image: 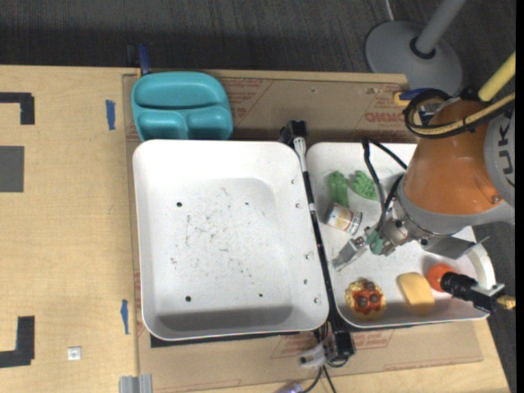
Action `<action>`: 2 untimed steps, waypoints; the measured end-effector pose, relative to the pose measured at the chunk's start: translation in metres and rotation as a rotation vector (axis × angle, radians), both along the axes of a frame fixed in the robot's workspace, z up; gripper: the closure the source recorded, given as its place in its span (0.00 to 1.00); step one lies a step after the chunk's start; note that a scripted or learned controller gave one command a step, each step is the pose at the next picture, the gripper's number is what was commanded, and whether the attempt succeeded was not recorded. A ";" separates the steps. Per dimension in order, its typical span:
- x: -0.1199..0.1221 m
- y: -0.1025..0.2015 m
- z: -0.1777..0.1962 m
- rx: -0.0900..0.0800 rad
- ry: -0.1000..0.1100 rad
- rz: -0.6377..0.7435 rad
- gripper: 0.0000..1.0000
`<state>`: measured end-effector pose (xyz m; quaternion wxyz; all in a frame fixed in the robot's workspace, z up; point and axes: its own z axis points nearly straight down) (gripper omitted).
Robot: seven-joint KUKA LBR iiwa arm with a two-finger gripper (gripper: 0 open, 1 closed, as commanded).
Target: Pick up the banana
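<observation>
The bench (65,219) is a pale wood surface with black tape marks along its left side and a cardboard sheet (327,97) under the bins. The left bin (221,236), the biggest thing on it, is a shallow white tray with a scuffed, speckled floor. The right bin (323,158) sits just beside it, their rims touching along a dark seam with clips at both ends.

The arm (454,170) comes in from the right, its orange band bulking over the right bin's upper right part (it hides a good part of that bin's floor). The gripper (350,252) hangs low over the middle of the right bin, and its metal fingers (344,256) point down and to the left; whether they are apart or closed cannot be made out, and nothing shows between them.

A teal divided tray (182,105) rests behind the left bin. In the right bin, a green toy (352,185) lies near the back, a small jar (344,218) just in front of it. By the front rim sit a yellow block (416,290), a round red-and-gold object (365,296) and an orange-and-black tool (458,285). No item can be told for certain as the banana.
</observation>
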<state>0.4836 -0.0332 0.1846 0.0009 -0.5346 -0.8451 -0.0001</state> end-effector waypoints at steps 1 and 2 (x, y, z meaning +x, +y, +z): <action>-0.004 0.071 0.000 -0.001 -0.002 -0.140 0.00; 0.001 0.130 -0.020 0.000 -0.002 -0.204 0.00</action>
